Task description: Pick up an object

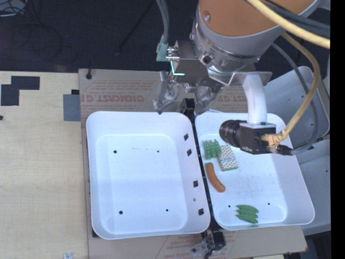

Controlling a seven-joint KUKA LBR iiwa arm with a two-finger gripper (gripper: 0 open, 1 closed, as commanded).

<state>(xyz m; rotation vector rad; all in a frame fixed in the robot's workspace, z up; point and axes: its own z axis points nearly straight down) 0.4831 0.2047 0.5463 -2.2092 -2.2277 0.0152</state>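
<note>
Several small objects lie in the right bin [291, 198]: a green ridged piece [212, 149], a small pale patterned block [228, 158] touching it, an orange sausage-shaped item [215, 177], and a green pod-like piece [247, 213] near the front. My gripper [182, 100] hangs over the back rims where the two bins meet, well above the objects. Its fingers [163, 100] stand apart, open, with nothing between them.
The left bin [102, 198] sits beside the right one, with a black divider strip [195, 166] between them. A black cylindrical unit [243, 135] on a white bracket hangs off the arm over the right bin's back. Cardboard lies under the bins.
</note>
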